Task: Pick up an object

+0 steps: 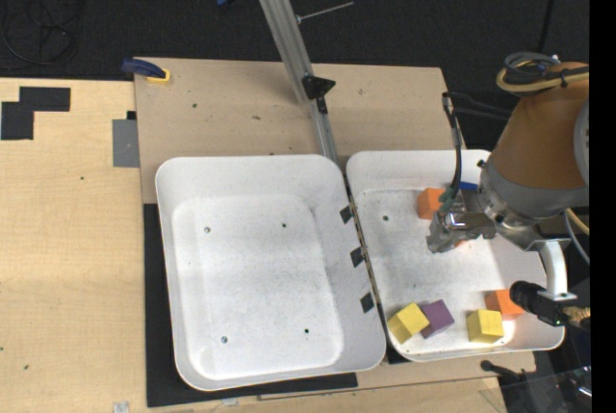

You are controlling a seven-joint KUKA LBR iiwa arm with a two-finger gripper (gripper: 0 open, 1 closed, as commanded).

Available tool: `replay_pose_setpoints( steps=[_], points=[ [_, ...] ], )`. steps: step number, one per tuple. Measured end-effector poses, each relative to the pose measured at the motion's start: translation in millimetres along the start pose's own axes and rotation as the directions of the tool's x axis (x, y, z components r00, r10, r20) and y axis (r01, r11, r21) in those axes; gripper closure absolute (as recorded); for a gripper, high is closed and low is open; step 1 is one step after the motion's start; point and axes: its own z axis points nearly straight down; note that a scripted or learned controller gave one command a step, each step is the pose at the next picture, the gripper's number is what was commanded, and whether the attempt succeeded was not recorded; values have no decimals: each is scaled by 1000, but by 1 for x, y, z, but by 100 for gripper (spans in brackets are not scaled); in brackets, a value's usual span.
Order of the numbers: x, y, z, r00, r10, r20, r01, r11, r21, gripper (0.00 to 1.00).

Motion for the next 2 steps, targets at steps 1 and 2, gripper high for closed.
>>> replay_pose_setpoints(
  steps=[1,2],
  points=[
    [50,14,3,1000,0,1,0,1000,0,100],
    [93,12,4,1000,0,1,0,1000,0,100]
  ],
)
